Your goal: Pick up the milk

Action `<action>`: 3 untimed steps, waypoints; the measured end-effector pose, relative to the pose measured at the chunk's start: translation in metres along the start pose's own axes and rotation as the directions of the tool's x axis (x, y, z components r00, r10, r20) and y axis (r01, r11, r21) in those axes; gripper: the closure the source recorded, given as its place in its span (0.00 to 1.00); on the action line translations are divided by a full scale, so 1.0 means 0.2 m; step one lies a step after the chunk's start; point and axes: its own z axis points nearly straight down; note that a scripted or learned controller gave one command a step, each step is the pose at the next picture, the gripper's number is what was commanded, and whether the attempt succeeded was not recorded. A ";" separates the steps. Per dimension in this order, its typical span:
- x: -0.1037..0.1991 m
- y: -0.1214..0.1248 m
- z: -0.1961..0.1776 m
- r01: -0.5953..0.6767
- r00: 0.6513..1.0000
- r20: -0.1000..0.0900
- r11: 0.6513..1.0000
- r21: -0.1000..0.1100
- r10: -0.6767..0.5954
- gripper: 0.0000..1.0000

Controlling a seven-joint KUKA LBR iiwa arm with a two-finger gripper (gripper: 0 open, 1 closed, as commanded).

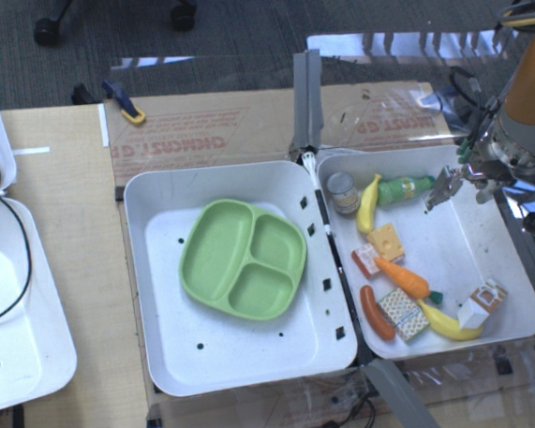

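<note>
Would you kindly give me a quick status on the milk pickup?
Tool above right bin's far right side, holding nothing. Milk carton lying near bin's front right corner, untouched. Banana touching its left side.

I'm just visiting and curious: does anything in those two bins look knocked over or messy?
Somewhat. The milk carton lies tipped on its side in the right bin's near corner, against a banana, and the green bottle lies flat too. The green plate sits neatly in the left bin.

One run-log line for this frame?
arm: over right bin's far right | gripper: open, empty | milk: near-right corner, untouched | phase: pre-grasp
</note>
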 end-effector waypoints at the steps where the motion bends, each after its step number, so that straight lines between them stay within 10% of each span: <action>1: -0.22 -0.30 0.22 -0.003 1.000 -0.001 1.000 0.000 0.003 0.00; 3: -0.16 -0.53 0.53 0.033 0.999 -0.012 0.999 0.001 -0.033 0.00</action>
